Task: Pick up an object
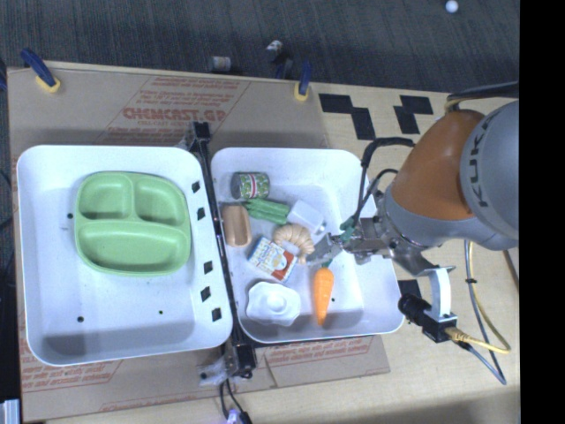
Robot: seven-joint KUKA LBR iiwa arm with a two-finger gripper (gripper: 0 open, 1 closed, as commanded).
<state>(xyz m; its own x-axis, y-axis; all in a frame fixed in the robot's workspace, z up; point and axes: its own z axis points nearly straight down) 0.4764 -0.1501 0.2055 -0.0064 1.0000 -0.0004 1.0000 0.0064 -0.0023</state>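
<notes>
Camera view: we see the gripper (pixel 330 246) low in the right bin (pixel 346 171), just above the carrot (pixel 323 294); whether its jaws are apart we cannot tell. The carrot looks light, stiff, perhaps slick; we would grip mid-body.

Mounted above the bench (pixel 291 104), looking down at a slant. Far enough back to take in both white bins whole, the left bin (pixel 35 263) and the right bin (pixel 371 321) side by side, plus dark floor beyond the bench's far edge. Arm (pixel 459 184) entering from the right side.
</notes>
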